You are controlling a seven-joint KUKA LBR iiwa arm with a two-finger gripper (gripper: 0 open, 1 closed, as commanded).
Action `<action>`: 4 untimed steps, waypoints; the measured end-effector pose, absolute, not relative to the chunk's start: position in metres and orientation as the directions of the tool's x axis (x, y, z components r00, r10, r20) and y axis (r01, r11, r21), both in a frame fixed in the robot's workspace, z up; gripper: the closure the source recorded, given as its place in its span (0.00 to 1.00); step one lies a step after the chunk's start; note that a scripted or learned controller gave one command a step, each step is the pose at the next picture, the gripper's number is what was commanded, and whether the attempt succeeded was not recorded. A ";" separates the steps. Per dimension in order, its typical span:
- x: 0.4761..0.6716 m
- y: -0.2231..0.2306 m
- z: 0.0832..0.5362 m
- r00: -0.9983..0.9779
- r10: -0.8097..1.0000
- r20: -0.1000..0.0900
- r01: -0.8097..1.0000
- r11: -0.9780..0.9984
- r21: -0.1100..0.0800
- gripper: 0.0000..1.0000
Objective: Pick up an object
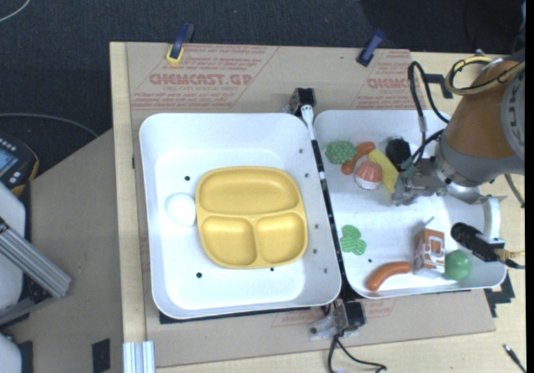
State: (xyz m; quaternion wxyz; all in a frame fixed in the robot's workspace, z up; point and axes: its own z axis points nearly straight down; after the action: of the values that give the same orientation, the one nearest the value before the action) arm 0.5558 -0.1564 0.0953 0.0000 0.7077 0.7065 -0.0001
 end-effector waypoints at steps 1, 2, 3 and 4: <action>0.564 -0.154 0.141 -0.001 1.000 -0.002 1.000 0.001 0.007 1.00; 0.556 -0.155 0.200 -0.001 1.000 -0.003 1.000 0.001 0.008 1.00; 0.558 -0.155 0.227 -0.001 1.000 -0.002 1.000 0.001 0.006 1.00; 0.538 -0.097 0.232 -0.005 1.000 0.003 1.000 0.005 -0.003 1.00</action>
State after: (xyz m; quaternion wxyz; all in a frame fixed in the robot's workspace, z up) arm 0.5380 -0.0968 0.2325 -0.0021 0.7052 0.7090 0.0003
